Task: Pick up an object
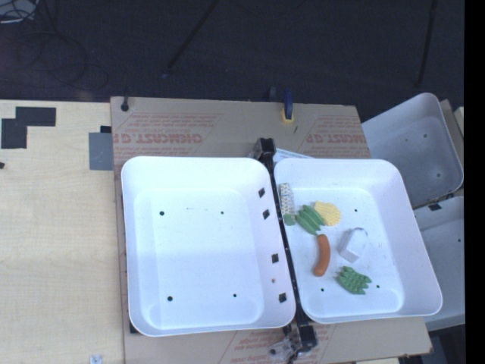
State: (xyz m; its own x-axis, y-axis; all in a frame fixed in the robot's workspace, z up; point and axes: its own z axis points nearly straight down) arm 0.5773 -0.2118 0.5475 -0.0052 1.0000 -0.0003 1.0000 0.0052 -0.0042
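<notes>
White plastic made up both bins, which sat side by side on a brown cardboard sheet (189, 131) over the pale wooden bench (53, 233). All the loose objects lay in the right bin (402, 203). A yellow piece like corn (327, 213) touched a green ridged piece (309, 220) near the bin's upper left. Just left of them, against the wall shared with the left bin (129, 226), lay a small pale striped item (286, 199) too blurred to name. An orange-red sausage shape (322, 255) lay lengthwise below the green piece. A whitish lump (352, 243) sat just to the sausage shape's right, and a second green piece (353, 280) lay below that lump. A blue clamp (288, 106) stood at the cardboard's far edge. Whether the pincer was open or closed could not be told
</notes>
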